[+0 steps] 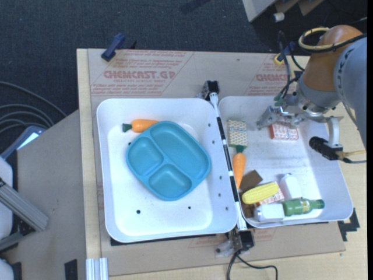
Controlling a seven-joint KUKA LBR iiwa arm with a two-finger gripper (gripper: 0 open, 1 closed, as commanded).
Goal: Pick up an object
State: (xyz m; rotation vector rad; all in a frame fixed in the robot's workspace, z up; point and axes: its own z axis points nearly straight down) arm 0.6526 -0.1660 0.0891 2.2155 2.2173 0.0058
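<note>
My gripper (281,116) hangs low over the far part of the right bin (329,182), just above a small red-and-white box (284,133). Whether it touches the box I cannot tell. Along the bin's left side lie a checkered beige block (237,133), an orange carrot (239,167) and a brown block (250,179). At the near edge a yellow corn cob (260,192), a white bottle (289,186) and a green bottle (301,205) lie close together.
The left bin (116,209) holds a blue divided plate (168,160) and a second carrot (140,125) by its far left corner. A black clamp (210,88) sits where the bins meet. The grey arm with its orange band (326,63) comes in over the right bin's far right corner.
</note>
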